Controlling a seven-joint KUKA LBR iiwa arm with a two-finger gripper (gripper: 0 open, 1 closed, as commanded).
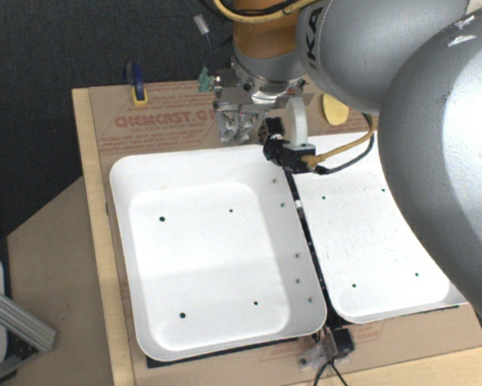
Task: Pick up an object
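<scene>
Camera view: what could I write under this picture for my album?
A grey robot arm's end effector hangs above the far edge of two white bins.

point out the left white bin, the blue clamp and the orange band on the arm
shallow white plastic bin on the left (146, 265): camera view, on its bare floor near the left wall.
small blue clamp (135, 72): camera view, on its blue top.
orange band on the grey arm (270, 11): camera view, on its front face.

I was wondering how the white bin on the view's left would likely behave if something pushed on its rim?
The white bin looks shallow and thin-walled, so it is probably light and would slide on the brown board rather than tip. Its smooth rim may flex slightly. The neighbouring bin close beside it would likely block a push that way.
</scene>
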